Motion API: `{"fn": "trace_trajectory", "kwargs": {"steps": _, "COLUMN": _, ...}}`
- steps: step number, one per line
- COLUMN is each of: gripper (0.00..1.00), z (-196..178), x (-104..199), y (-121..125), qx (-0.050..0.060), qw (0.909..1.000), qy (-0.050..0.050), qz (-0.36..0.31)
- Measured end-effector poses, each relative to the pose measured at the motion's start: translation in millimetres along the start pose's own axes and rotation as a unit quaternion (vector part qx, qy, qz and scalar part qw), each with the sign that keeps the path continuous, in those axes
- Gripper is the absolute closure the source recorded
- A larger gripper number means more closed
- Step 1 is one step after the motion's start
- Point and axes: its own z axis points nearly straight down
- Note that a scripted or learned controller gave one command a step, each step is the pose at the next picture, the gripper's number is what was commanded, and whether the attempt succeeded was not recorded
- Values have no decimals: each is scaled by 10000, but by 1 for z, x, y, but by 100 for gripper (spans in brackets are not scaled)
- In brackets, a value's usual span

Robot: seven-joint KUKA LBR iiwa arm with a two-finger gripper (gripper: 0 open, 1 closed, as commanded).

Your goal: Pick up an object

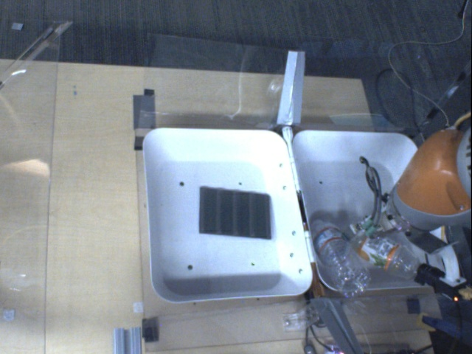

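Right now the arm [436,179] reaches in from the right, w/ its orange band over the right bin [332,161]. Its wrist end points down-left toward the bin's near part. The pincer [371,236] sits low there, approx. at the clutter of clear plastic; can't tell whether it's spread or pressed together, since cables and glare hide it. A dark cable [371,179] loops up from the wrist area over the bin's white floor.

Task thing: a clear plastic bottle [339,260] lies on its side in the right bin's near-left corner, close to the divider betw. the two bins. Just beside it, to the right, is a second clear item w/ an orange-and-green label [380,251], touching or nearly touching the pincer area; can't tell if it's actually gripped.

Left bin [169,220] holds a dark ribbed rectangular block [235,213], lying flat approx. in the middle, well apart from the bottle. Both bins rest on the pale wooden worktop [74,198].
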Motion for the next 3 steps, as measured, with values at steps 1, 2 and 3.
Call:
{"fn": "trace_trajectory", "kwargs": {"steps": 1, "gripper": 100, "z": -12, "x": 2, "y": 5, "qx": -34, "qw": 10000, "qy": 10, "qz": -15}}
{"fn": "trace_trajectory", "kwargs": {"steps": 2, "gripper": 100, "z": -62, "x": -72, "y": 101, "qx": 37, "qw": 9942, "qy": 42, "qz": -1072}}
{"fn": "trace_trajectory", "kwargs": {"steps": 3, "gripper": 0, "z": -62, "x": -72, "y": 101, "qx": 38, "qw": 9942, "qy": 43, "qz": -1071}}
